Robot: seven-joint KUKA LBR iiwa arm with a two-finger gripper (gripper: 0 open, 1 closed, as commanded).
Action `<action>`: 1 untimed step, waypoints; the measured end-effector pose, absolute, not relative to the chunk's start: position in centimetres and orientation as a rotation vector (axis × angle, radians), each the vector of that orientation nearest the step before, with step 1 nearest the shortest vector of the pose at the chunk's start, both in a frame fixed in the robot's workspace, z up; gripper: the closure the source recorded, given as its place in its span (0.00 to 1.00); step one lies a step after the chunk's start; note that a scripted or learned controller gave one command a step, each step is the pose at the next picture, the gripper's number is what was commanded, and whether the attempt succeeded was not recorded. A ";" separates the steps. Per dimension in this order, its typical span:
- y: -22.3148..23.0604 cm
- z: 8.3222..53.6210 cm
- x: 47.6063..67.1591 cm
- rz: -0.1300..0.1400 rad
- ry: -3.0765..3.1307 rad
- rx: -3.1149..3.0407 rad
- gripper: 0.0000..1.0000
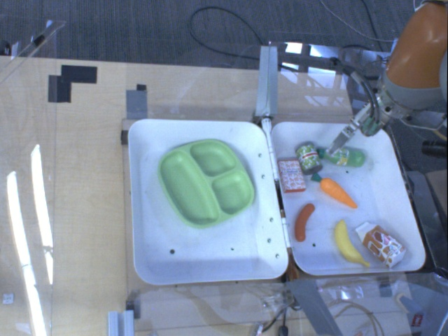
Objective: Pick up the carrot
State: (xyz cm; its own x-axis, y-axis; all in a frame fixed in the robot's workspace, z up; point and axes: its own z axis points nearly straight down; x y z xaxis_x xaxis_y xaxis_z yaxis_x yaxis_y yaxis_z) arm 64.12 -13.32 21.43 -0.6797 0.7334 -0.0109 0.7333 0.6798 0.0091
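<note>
Pale wood makes up the surface, with two shallow white bins set side by side on it and dark carpet crossed by a black cable beyond.

Nearest the camera, in the right bin, a small carton with orange and brown print lies by the front right corner, and a banana lies just left of it, close enough that they may touch. A reddish sausage sits further left, apart from the banana. Behind these, near the bin's middle, is the carrot, lying flat with its green stub toward the left and its tip toward the right (free on all sides). A red and white packet lies by the dividing rim, a small green-labelled can just behind it, and a green bottle on its side to the can's right.

Left of all this, the left bin holds a green compartment plate.

At the far right, the gripper reaches down over the green bottle, well behind the carrot; whether it is parted or clenched I cannot tell.
</note>
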 end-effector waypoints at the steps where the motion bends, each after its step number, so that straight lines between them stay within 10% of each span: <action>1: -15.5 9.0 56.8 0.003 2.977 0.959 0.00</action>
